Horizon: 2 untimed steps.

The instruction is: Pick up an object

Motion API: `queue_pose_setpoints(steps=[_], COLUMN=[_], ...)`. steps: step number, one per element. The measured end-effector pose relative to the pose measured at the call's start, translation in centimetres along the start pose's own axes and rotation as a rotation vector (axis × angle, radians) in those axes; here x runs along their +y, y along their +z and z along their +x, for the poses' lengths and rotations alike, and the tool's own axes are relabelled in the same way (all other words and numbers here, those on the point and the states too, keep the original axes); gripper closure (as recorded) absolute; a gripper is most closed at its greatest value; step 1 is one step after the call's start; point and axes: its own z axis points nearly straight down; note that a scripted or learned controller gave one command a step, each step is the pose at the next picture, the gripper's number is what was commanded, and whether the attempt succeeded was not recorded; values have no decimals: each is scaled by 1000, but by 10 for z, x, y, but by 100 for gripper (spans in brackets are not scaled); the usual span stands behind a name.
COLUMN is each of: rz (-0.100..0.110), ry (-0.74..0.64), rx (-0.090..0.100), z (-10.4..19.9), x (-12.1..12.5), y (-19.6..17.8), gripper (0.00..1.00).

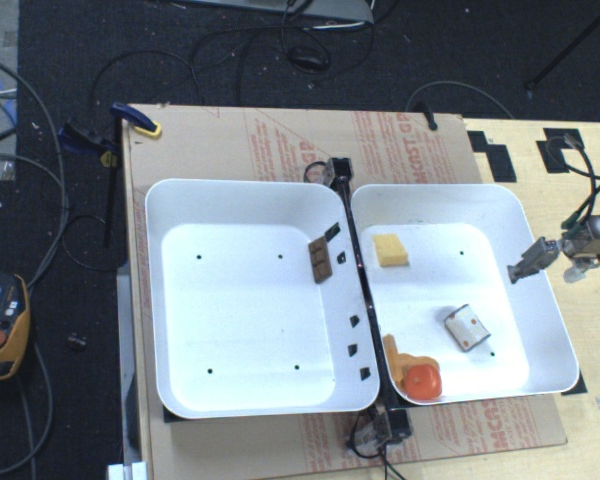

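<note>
**Gripper waits at right bin's edge, targets lie to its left**

Over the outer rim of the right bin (540,268), the arm's gripper (532,262) hangs at the far right of the camera view, its dark tip pointing down and left toward the bin's interior. Whether it is released or clenched cannot be told at this size; nothing is seen in it.

Three candidates sit in that bin. A small grey block (466,327) lies nearest, down and to the left of the gripper, its long axis running diagonally from upper left to lower right. A yellow sponge piece (391,250) rests further left, near the divider, at about the gripper's own height in the frame and squarely aligned with the bin walls. An orange-and-red toy (416,371) is tucked into the bottom-left corner, touching the wall. A brown bar (321,261) leans against the inner wall of the left bin (180,308), well apart from the arm.

The grey block looks the shortest reach: a move left and downward, probably with a wrist turn to close across its short side.
</note>
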Motion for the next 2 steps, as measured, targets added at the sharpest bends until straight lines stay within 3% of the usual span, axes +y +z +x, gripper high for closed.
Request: queue_pose_setpoints(steps=[1,2], rz=[-2,0], ry=[-3,-1], rx=[0,0], z=[40,35], x=[-21,6], y=[-26,-21], gripper=[0,0])
